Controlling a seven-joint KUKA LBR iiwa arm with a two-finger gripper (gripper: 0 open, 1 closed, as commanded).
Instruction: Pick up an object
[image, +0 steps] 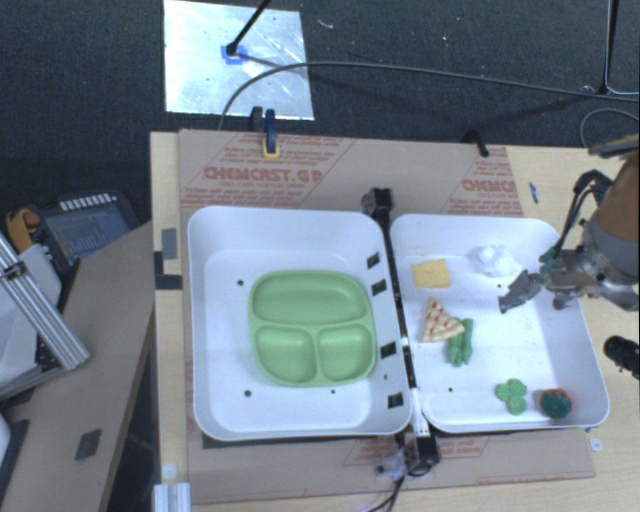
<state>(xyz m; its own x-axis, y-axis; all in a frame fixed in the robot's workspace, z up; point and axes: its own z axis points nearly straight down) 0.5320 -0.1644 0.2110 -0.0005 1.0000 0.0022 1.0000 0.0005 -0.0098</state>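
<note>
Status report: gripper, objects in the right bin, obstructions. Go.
Gripper over right bin, holding nothing. Nearest: white crumpled piece, yellow square. Nothing blocking.

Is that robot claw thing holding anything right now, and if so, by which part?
Nothing is held. The gripper hangs over a bare patch of the right bin, with nothing between its fingers; the white lump lies apart from it.

The light is even and fairly bright, coming from overhead and casting soft shadows. The two white bins (300, 225) are nearly washed out, their walls losing detail in the glare. At the upper left of the frame a shiny metal sheet (238, 60) throws back blotchy, hard reflections. The dark floor along the top stays dim and grainy. The whole picture is a little soft, small things in the right bin blurring at their edges.
</note>
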